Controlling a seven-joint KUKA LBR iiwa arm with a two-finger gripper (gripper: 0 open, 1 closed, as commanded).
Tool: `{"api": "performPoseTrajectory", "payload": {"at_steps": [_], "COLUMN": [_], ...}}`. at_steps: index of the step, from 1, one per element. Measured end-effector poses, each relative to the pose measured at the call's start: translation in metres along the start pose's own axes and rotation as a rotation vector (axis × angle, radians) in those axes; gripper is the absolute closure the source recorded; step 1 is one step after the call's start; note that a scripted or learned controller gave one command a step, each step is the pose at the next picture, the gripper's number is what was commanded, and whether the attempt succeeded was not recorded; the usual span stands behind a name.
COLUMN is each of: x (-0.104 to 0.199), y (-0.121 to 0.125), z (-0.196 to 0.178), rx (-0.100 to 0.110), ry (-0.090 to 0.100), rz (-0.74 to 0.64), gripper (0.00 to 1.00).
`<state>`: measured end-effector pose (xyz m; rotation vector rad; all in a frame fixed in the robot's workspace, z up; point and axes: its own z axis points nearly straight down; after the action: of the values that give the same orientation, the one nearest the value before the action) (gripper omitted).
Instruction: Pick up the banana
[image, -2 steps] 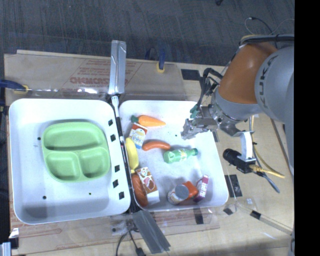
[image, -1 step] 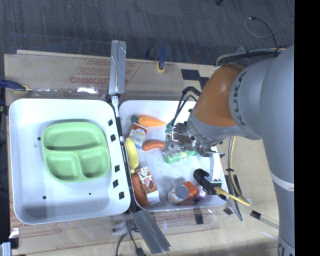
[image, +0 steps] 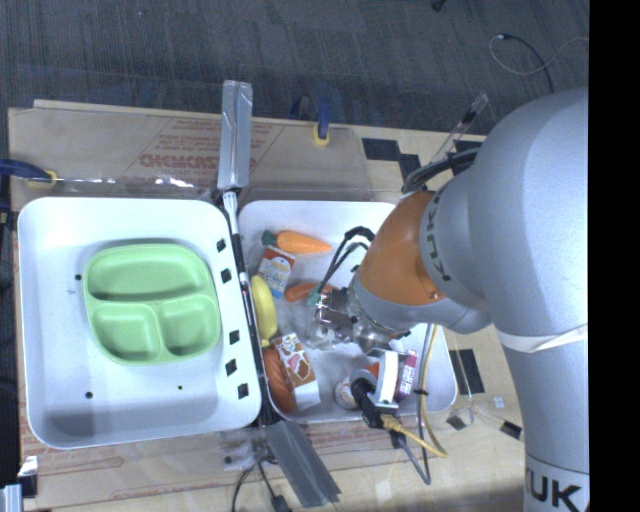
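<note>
Arm (image: 520, 240) sat nearest cam, big grey body w/ orange band (image: 400, 265), reaching in from right and covering much of right bin (image: 330, 212). Gripper (image: 335, 315) was low over bin middle, just beside banana but not on it; whether it was spread or closed, can't tell, wrist blocked it. Nothing seen held.

Banana (image: 264, 307) lay along right bin's left wall, yellow, roughly lengthwise, apart from gripper tip. Packed tight: small carton (image: 276, 268) touching its top end, snack packet (image: 296, 368) at its bottom end, orange item (image: 298, 292) just to its right, carrot (image: 300, 241) further up.

Risks, judged: banana hugging wall meant little room for a finger on that side, so a grasp could slip or hit the divider. Clutter could get nudged or grabbed instead. Curved smooth peel might roll out of a pinch.

Left bin (image: 40, 300) held green divided tray (image: 152, 301), well apart, not involved.
</note>
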<state>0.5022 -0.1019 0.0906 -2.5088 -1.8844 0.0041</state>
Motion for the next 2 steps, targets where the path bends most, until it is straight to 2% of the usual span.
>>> {"api": "performPoseTrajectory", "payload": {"at_steps": [1, 2], "x": [-0.0005, -0.0005], "y": [0.0001, 0.0001], "z": [-0.0001, -0.0001], "rx": [-0.001, -0.001], "ry": [0.0, 0.0], "rz": [0.001, 0.001], "gripper": [0.0, 0.0]}}
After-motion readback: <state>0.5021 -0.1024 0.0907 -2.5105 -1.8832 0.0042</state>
